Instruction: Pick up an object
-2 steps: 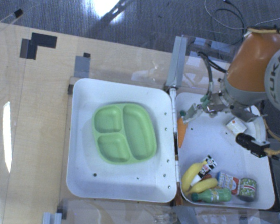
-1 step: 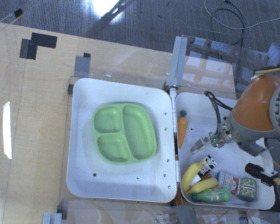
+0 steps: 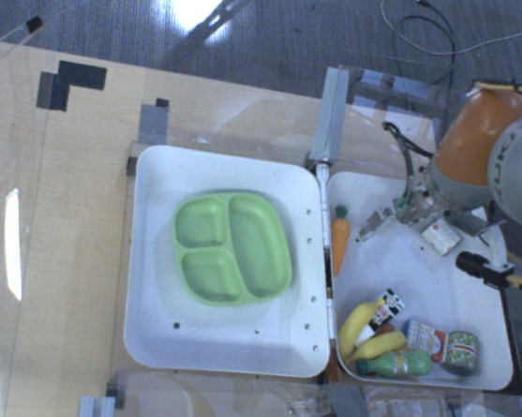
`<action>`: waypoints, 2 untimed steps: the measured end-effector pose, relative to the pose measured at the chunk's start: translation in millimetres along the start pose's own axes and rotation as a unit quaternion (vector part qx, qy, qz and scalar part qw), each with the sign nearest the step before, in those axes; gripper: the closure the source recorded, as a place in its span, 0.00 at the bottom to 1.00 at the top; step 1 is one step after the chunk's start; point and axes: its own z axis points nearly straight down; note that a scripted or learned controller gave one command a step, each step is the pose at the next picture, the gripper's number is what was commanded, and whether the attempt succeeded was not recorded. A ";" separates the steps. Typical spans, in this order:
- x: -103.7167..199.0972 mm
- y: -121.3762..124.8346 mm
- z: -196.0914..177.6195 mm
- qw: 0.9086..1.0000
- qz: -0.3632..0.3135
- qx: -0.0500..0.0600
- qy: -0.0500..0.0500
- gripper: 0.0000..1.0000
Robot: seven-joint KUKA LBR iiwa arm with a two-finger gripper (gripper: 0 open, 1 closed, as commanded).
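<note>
Six objects in right bin [image 3: 498, 317]: carrot [image 3: 338, 243] at left edge, rest clustered along front edge around banana [image 3: 360, 326]. Claw [image 3: 402, 211] near back edge, holding nothing; opening, cannot tell. Risk: tight cluster blocks entry; carrot hugs wall, may slip.

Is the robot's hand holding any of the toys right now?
No. The end effector hangs over bare floor of the right bin with nothing between its fingers; the carrot lies apart.

One fixed cam above bench, angled down on both bins [image 3: 144, 236].
</note>
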 end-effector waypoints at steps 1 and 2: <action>49.5 -66.0 -20.7 0.997 -0.081 0.000 0.001 0.00; 40.8 -82.5 -150.4 0.996 -0.089 -0.002 -0.002 0.00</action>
